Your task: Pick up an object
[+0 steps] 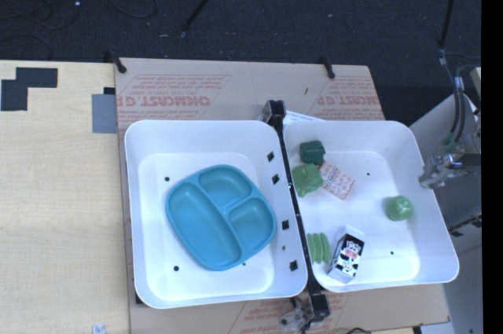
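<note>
The right bin (393,133) holds several small items. A dark green block (312,152) lies near its back left, with a light green lump (306,179) just in front of it and a pink-and-white packet (339,182) beside that. A green ball-like piece (398,207) sits toward the right wall. A ribbed green piece (318,247) and a black-and-white carton (346,255) lie at the front. My gripper (438,170) hangs outside the bin's right rim, apart from every item, with nothing seen in it.
The left bin (149,167) carries a blue divided plate (220,216). A black divider (283,191) runs between the bins. Both rest on cardboard (196,89) on a pale wooden bench (55,199). Dark floor with cables lies behind.
</note>
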